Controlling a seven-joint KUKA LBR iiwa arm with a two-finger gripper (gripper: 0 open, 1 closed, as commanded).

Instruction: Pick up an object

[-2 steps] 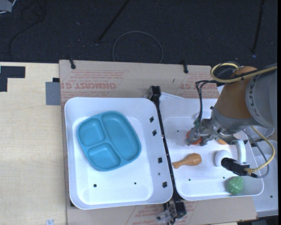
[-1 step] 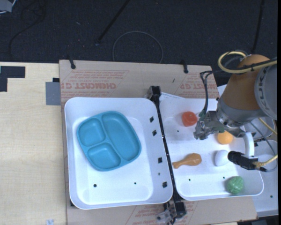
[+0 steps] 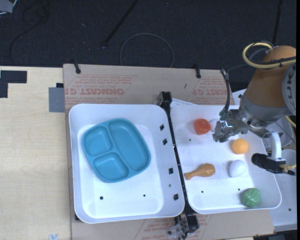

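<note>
The right bin (image 3: 210,194) holds several small objects: a red one (image 3: 202,126), an orange ball (image 3: 239,146), a white egg-shaped one (image 3: 236,168), a tan drumstick shape (image 3: 201,172) and a green round one (image 3: 250,197). My gripper (image 3: 222,133) hangs over the bin's upper part, between the red object and the orange ball, touching neither as far as I can see. Nothing shows between its dark fingers.
The left bin (image 3: 90,204) carries a blue three-compartment plate (image 3: 116,149). A black divider (image 3: 172,154) runs between the bins. The arm's orange and grey body (image 3: 270,91) looms over the right bin's far right corner. A dark fixture (image 3: 268,163) sits at the right rim.
</note>
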